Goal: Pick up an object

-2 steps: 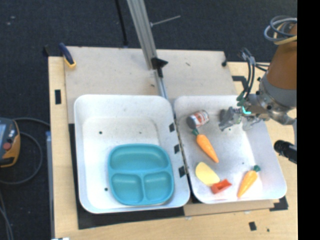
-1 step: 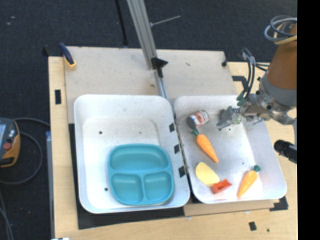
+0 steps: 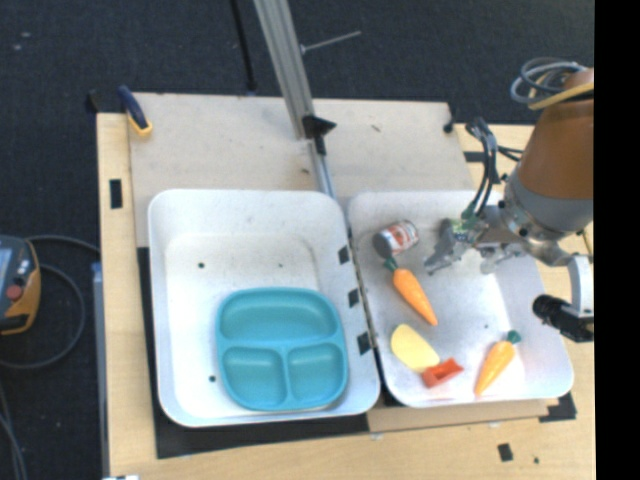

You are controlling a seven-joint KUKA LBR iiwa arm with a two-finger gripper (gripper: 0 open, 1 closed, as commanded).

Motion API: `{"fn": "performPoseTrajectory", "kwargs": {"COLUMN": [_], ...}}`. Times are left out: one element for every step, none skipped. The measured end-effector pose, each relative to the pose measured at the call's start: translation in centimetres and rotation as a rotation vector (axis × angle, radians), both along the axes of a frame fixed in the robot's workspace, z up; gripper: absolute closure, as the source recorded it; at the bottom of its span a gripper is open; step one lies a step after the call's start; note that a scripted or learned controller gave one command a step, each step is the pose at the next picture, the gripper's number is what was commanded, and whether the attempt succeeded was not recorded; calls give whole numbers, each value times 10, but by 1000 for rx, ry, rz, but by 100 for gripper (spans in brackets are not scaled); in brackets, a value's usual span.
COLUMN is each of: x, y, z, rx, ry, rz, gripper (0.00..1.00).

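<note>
The right bin [image 3: 525, 298] holds a small silver and red can [image 3: 398, 237] lying on its side at the back left. An orange carrot [image 3: 413, 295] lies just in front of it. Nearer the front are a yellow piece [image 3: 412, 347], a small red piece [image 3: 442, 372] and a second carrot [image 3: 495, 365]. My gripper [image 3: 441, 248] hangs over the back of this bin, right of the can and above the first carrot. Its fingers stand apart and open, with nothing between them.
The left bin [image 3: 180, 238] holds a teal divided plate [image 3: 283, 348] at its front. A slanted metal post [image 3: 290, 68] rises behind the bins where they meet. The grey arm with its orange band [image 3: 560, 158] and cables covers the right bin's far right corner.
</note>
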State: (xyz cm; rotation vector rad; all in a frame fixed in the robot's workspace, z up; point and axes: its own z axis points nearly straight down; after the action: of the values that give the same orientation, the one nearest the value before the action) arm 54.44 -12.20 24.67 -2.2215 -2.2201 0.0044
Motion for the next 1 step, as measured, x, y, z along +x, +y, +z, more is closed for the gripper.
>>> {"fn": "performPoseTrajectory", "kwargs": {"x": [0], "y": [-9], "z": [-60], "rx": [0], "ry": [2], "rz": [-1], "gripper": [0]}}
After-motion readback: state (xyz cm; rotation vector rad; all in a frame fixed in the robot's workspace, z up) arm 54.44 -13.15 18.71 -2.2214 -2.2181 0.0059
